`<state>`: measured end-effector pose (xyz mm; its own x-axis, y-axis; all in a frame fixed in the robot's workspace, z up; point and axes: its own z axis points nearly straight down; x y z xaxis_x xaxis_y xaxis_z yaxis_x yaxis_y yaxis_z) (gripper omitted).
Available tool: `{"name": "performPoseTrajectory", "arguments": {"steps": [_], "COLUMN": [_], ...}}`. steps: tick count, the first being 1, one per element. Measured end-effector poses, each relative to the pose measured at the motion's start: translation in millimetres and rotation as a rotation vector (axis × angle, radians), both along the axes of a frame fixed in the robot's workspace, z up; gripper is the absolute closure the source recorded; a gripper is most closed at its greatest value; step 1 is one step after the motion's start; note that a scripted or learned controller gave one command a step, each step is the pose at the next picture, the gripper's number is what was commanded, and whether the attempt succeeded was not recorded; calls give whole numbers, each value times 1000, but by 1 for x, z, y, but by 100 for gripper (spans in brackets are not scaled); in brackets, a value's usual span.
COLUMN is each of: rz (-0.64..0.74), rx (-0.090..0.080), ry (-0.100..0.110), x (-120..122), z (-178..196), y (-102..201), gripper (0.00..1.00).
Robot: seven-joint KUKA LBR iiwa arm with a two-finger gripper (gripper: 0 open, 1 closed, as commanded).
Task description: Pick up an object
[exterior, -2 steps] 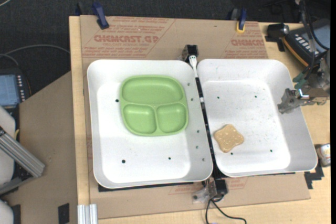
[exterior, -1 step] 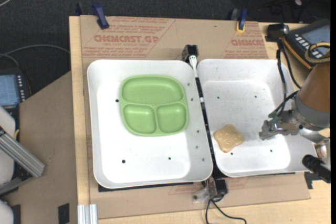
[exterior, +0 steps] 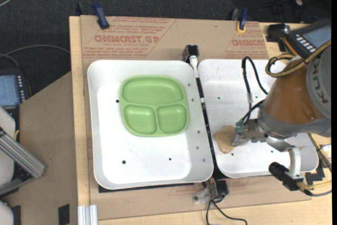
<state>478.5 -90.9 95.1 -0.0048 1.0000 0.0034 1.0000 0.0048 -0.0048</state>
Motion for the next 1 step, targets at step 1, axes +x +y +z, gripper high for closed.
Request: {"name": "performPoseTrajectory", "arguments": {"steps": [1], "rz": [4], "rx": [-1], "ry": [-14], "x": [2], "z": [95], "y": [83], "gripper": [100]}}
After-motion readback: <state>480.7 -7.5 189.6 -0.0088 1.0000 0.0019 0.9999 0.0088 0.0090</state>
